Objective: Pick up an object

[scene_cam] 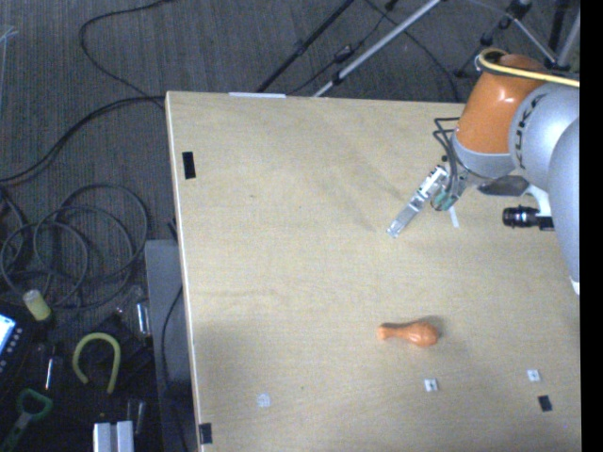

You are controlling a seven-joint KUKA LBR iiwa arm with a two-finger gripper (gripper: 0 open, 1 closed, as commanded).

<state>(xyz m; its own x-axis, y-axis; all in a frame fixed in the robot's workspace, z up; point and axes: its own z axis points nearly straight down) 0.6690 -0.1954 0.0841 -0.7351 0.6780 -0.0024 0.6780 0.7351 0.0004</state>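
Camera view, looking down on the pale wooden bench [283, 252]: the arm [537, 130] comes in from three o'clock, its orange band sitting up around one o'clock. The gripper [399, 225] points down and left, toward seven o'clock, its slim metallic tip hovering over bare board a little right of centre. Whether that tip is spread or pressed together, I cannot tell from this angle, and nothing is visible pinched in it. The object, an orange pear-shaped piece [411, 333], lies on its side at about five o'clock from centre, narrow end pointing to nine o'clock, well apart from the gripper and below it. Off the bench at nine o'clock, dark cables [75, 243] coil on the floor.
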